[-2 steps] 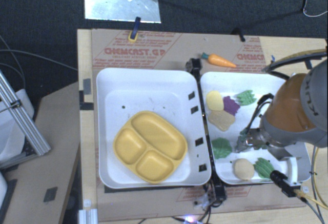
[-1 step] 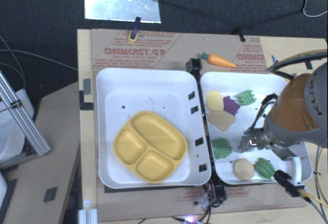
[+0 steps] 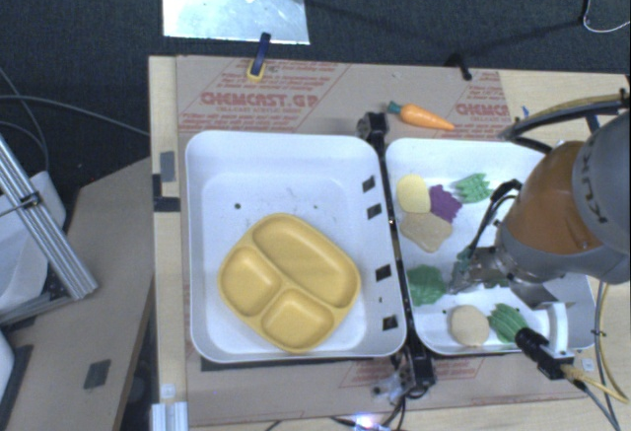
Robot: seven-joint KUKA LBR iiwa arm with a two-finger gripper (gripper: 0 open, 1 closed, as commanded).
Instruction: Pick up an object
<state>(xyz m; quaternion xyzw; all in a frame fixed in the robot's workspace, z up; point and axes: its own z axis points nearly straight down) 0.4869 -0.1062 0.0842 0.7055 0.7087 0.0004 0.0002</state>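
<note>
While low in right bin (image 3: 567, 155) | end effector (image 3: 463, 273) beside green toy (image 3: 426, 283) (touching unclear)

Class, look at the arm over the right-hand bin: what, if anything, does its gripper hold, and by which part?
It cannot be told. The gripper is low in the right bin, beside a green leafy toy, but no object shows between its fingers.

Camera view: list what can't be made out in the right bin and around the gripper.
- Gripper: too small and dark against the wrist in the camera view to tell its finger state.
- Right bin: its right part is hidden by the arm.
- Green leafy toy: partly covered by the arm's lower hardware.
- Purple toy: too small to identify.
</note>
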